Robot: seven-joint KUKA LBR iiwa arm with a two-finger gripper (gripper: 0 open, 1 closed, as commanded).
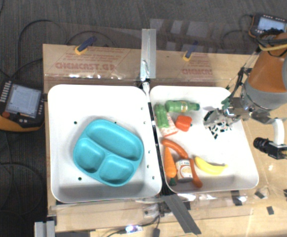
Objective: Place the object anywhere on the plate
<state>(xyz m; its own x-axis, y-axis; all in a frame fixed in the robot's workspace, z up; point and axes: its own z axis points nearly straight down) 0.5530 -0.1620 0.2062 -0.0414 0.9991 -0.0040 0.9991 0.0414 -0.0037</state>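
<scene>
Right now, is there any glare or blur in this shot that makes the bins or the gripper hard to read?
Camera view: even, soft light with faint shadows; the white right bin looks washed out toward its near rim, with mild glare on the clear sheet behind both bins. The plate and banana read sharply. The gripper is small, dark and slightly smeared, so its detail is hard to make out.

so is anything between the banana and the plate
Yes. The raised rims where the two bins meet lie between the banana and the plate. The carrot and a small jar also sit left of the banana, on that path.
</scene>
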